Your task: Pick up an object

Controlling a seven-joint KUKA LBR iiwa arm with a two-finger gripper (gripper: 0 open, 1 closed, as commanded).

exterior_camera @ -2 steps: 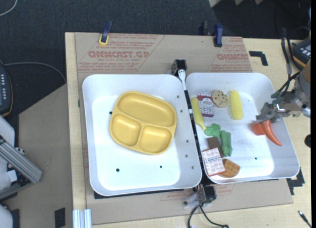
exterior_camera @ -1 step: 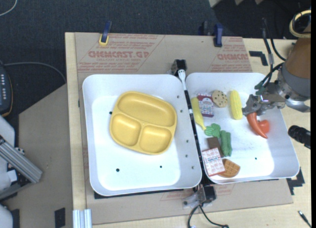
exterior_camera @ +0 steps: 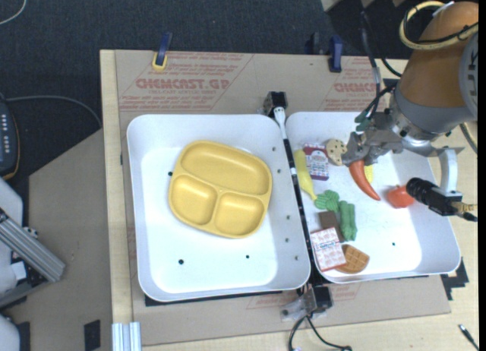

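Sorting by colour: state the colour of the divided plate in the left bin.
Yellow; the divided plate shows plainly in the camera view.

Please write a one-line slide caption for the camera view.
Pincer above the orange carrot in the right bin; yellow tray in the left.

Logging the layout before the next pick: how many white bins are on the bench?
2. The left bin holds a yellow divided plate. The right bin holds the small toy foods, with the gripper above its far side. The arm may hide some items there.
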